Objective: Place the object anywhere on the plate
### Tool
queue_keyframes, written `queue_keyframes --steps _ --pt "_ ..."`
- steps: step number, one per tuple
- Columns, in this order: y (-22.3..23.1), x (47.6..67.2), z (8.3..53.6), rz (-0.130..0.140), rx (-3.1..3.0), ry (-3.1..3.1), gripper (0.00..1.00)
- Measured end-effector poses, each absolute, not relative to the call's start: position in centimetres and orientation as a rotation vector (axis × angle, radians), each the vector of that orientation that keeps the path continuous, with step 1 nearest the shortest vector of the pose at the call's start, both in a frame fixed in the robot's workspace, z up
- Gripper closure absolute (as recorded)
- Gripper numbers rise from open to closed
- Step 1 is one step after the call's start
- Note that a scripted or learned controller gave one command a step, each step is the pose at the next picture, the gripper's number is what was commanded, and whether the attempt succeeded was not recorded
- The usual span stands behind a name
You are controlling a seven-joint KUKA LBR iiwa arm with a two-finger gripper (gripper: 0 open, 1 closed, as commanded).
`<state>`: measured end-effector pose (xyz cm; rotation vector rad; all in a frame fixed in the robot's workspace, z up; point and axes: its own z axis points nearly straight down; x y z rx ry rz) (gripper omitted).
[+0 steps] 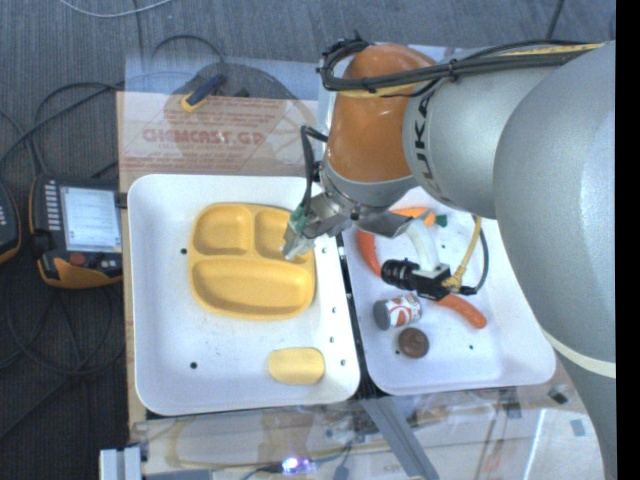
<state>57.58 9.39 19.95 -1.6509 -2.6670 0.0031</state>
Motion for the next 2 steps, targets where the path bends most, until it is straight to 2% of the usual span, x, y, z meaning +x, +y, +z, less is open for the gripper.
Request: queue_keyframes --steps 1,2 --pt "9.39 57.57 19.94 0.003 -1.651 -2.667 0.0" --pt "9.41 57.62 20.79 0.003 -1.65 -2.665 1.0"
